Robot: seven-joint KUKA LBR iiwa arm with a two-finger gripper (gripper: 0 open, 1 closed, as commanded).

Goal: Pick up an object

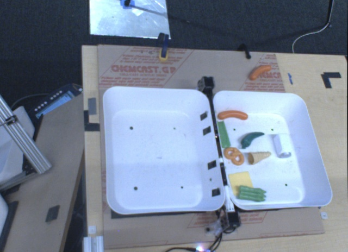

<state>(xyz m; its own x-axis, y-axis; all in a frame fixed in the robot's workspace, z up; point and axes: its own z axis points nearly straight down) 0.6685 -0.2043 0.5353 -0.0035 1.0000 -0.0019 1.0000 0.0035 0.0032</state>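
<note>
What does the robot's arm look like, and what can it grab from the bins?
By the rig's description, it's a grey arm with an orange band above the wrist and a two-finger gripper. Waiting in the right bin: an orange sausage, a pretzel, a cone, green beans.

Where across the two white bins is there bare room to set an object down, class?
The left white bin has a bare floor. In the right white bin, room lies right of the small white cylinder. Crowded: its left side, from orange sausage to green bean bundle.
</note>
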